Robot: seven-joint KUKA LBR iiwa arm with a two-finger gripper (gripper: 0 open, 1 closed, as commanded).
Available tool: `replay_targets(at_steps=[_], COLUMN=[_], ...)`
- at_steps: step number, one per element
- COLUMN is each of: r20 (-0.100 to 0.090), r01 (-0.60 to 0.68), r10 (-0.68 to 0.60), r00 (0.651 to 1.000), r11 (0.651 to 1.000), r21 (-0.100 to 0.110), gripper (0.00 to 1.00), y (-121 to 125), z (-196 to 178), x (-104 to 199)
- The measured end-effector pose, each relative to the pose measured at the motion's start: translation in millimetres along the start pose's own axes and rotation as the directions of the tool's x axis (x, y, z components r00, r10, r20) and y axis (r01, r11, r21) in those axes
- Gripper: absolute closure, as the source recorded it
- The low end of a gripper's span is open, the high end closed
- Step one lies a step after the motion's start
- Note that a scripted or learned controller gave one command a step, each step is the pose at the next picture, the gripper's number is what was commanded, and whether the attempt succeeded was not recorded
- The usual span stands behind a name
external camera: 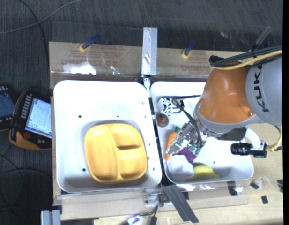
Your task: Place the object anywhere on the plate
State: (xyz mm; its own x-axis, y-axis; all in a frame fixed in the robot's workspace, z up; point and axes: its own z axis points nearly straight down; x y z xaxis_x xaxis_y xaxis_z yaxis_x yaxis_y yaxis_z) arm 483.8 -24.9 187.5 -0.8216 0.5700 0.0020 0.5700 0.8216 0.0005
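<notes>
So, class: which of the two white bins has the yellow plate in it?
The left bin: the yellow plate lies there, while the right bin holds small items under the arm.

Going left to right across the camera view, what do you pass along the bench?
Orange-edged handheld control pendant with a lit screen → yellow divided plastic plate in the left white bin → small brown round object → grey arm's orange band.
</notes>
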Motion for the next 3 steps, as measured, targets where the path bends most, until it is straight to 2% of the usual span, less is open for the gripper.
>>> replay_targets(at_steps=[1, 2, 3], r20=[0.002, 0.002, 0.004], r01=[0.097, 0.229, 0.262], r10=[-0.097, -0.229, -0.262], r00=[0.995, 0.973, 0.965], r11=[0.995, 0.973, 0.965], r21=[0.004, 0.001, 0.003], gripper=[1.0, 1.0, 1.0], y=[-15.6, 58.7, 54.0], z=[2.9, 4.1, 3.9], x=[-10.4, -23.7, -24.8])
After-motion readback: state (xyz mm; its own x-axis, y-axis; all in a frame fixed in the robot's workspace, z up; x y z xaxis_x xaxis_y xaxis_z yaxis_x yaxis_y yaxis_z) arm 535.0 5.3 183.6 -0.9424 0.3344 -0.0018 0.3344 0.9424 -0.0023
